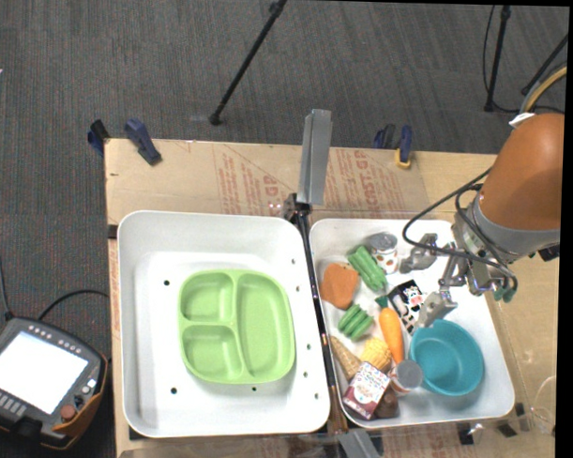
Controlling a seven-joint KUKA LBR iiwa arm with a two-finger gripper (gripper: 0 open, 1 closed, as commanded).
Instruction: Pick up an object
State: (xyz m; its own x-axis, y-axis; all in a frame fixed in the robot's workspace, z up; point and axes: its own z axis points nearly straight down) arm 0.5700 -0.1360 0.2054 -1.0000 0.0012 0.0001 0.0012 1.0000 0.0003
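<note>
The right bin (468, 408) holds several toy foods: a cow-patterned carton (411, 299), a carrot (392, 334), a teal bowl (448, 360), two green vegetables (367, 267) (355, 321), an orange-brown round piece (339, 285), a corn cob (376, 351), a cone (343, 357), a small can (383, 246) and a red-and-white packet (365, 390). My gripper (436, 308) hangs over this bin, just right of the carton and above the bowl's upper-left rim. Nothing shows in its grasp.
The left bin (144, 265) carries a green divided plate (236, 325). A grey post (314, 159) stands behind the seam between the bins. Clamps sit along the bench's far edge, and a handheld pendant (37, 374) lies on the floor at lower left.
</note>
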